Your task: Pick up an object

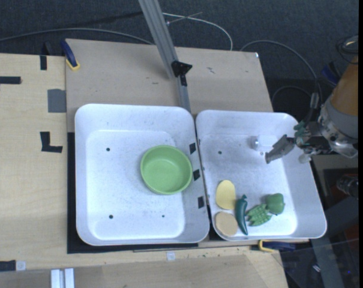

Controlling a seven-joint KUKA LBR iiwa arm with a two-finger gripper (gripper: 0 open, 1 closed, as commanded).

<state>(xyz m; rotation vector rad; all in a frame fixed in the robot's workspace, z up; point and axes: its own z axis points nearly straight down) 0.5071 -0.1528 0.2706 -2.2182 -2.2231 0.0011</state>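
Observation:
The right bin (241, 122) holds a cluster at its near edge: a yellow oval piece (225, 193), a tan round piece (225, 222), a dark green pepper (240, 213), a bumpy green toy (258, 215) and a round green ball (275, 203). A small grey bit (253, 141) lies near the bin's middle. My gripper (291, 154) hangs over the right bin's right side, above and to the right of the cluster. Its fingers (276, 150) stand apart, open, with nothing between them.
In the left bin (109, 125) sits a green bowl (165, 170), close to the divide between bins. A grey pole (160, 32) slants in from the top to the bins' far edge. Cables lie on the dark floor behind the bench.

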